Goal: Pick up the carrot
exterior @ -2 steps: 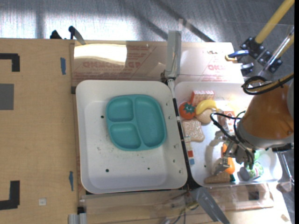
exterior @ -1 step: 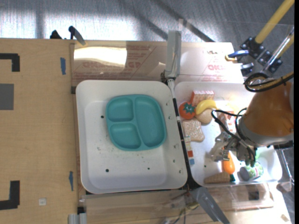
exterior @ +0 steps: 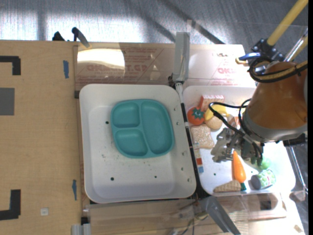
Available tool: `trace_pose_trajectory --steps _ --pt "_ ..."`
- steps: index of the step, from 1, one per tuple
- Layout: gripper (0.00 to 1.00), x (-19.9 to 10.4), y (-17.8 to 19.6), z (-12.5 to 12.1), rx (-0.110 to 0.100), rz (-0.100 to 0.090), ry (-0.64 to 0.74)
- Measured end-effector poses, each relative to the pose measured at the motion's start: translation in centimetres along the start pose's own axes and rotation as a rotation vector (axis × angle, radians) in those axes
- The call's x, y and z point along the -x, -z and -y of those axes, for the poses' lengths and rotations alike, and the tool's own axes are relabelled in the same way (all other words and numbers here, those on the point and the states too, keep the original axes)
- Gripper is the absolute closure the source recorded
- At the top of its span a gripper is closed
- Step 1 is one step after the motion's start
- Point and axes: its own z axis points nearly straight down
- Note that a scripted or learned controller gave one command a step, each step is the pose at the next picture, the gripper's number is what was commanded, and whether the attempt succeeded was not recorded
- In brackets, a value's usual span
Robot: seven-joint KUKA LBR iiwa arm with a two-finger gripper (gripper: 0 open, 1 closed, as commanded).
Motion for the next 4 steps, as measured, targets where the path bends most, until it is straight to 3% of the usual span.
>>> trace_pose_trajectory --steps 1,2,3,4 --pt "1.0 1.0 9.9 3.8 -0.003 0.004 0.048" --pt "1.0 2.9 13.4 11.8 -0.006 -0.001 0.292" --pt "0.0 2.9 13.3 11.6 -0.004 -0.003 0.295" --pt "0.0 2.4 0.3 10.4 -0.001 -0.019 0.111"
